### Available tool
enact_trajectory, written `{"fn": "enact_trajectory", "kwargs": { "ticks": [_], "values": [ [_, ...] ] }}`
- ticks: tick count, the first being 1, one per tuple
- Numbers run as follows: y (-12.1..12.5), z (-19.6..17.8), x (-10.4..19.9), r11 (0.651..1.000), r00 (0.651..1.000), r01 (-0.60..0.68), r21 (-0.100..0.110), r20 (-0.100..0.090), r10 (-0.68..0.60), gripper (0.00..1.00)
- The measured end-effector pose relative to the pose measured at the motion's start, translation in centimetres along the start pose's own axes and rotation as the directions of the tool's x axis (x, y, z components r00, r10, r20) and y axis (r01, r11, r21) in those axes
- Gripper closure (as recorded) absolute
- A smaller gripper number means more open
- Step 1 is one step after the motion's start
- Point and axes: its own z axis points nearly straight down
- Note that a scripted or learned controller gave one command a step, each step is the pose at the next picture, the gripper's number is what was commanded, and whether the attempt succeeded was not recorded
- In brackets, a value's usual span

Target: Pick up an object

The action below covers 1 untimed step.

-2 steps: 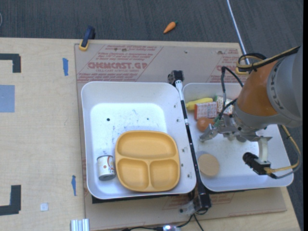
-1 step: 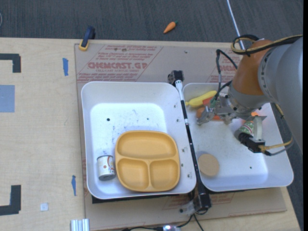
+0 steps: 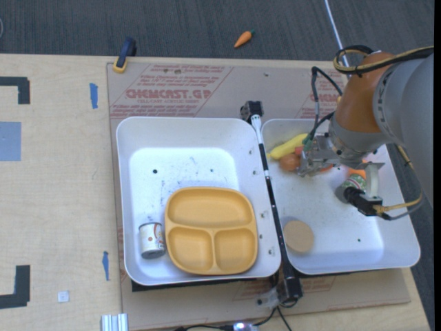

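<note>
The tool (image 3: 313, 158) is low in the right bin (image 3: 386, 257), near its far left corner, over a yellow banana (image 3: 288, 145) and a small orange thing (image 3: 290, 163); whether it is apart or together I cannot tell. To do this well, settle on one item — the banana seems easiest — centre over it, and keep off the bin's wall; the tan disc (image 3: 299, 236) near the front edge lies well apart.

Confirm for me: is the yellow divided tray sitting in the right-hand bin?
No, the yellow divided tray lies in the left bin, beside a small can.
</note>
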Motion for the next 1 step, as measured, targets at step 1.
{"fn": "enact_trajectory", "kwargs": {
  "ticks": [1],
  "values": [
    [-0.01,0.01,0.01,1.000,1.000,0.000,0.001,0.000,0.000,0.00]
  ]
}}
